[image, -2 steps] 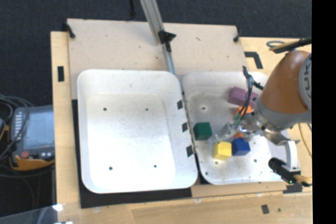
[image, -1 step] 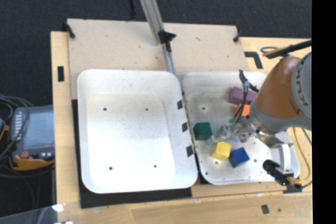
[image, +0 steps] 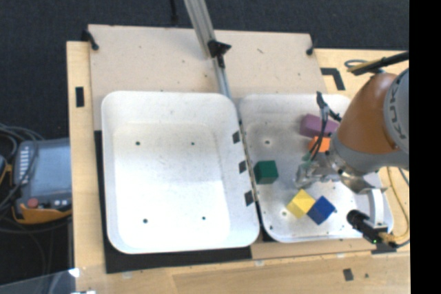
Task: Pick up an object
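Note:
The right bin (image: 275, 120) holds a green cube (image: 265, 171), a yellow cube (image: 300, 204), a blue cube (image: 321, 210), a purple block (image: 315, 124) and an orange piece (image: 320, 144). My gripper (image: 308, 172) hangs low in that bin, right of the green cube and just above the yellow one. The orange piece and purple block sit close behind it, partly covered by the arm's wrist. Nothing shows between the fingers.
The left bin (image: 172, 172) lies beside the right one, with a slanted metal rail (image: 196, 3) rising behind them. The arm's orange band (image: 368, 124) overhangs the right bin's right side. Cables and a pendant (image: 41, 179) sit off the bench's left.

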